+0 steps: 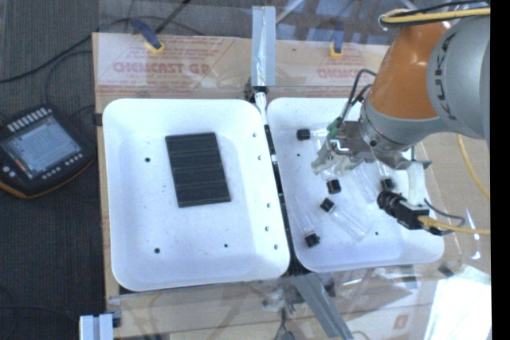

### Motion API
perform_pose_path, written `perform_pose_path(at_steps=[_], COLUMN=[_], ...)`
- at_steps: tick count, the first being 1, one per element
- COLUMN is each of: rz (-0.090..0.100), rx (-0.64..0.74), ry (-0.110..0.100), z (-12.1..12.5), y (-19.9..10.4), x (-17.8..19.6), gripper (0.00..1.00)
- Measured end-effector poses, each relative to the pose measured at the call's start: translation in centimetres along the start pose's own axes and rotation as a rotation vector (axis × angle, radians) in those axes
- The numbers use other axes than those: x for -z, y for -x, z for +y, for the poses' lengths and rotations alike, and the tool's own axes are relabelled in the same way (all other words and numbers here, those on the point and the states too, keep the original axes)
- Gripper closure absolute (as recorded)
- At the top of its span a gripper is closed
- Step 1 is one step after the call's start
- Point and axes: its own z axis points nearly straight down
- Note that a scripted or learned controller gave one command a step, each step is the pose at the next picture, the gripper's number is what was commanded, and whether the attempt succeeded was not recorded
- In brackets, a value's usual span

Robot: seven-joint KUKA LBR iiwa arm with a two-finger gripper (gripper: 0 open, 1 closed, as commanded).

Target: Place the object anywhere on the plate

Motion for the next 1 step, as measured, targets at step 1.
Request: perform_pose_path(at_steps=[1], rz=[-0.002], rx=[0.199], ry=[-0.001], z=[2.89], y=[-4.10], x=[-2.47], gripper=[1.00])
